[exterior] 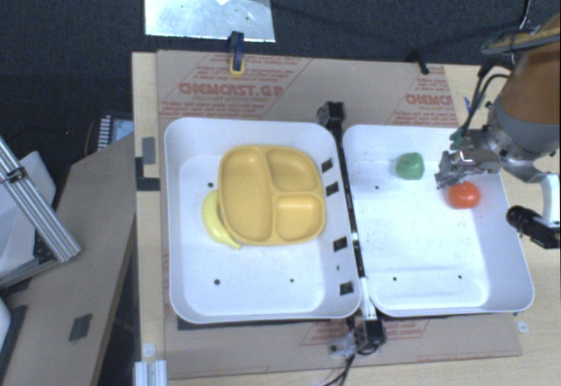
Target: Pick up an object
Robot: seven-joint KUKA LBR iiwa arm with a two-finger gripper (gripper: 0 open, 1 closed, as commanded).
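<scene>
The arm (532, 103) is cut off by the right edge, so most of its body is out of sight. The tool (454, 167) is too small and dark to tell how its fingers stand. It covers the upper edge of an orange object (465, 196). A yellow banana-like item (215, 219) lies mostly hidden under the yellow divided plate (270, 195).

A single fixed camera looks down at a slant from above the bench; it stands far enough back to take in both white bins whole; the black divider (344, 209) between the bins runs near the middle of the view; dark floor lies beyond it, cardboard sheeting (237, 82) just behind the bins.
</scene>
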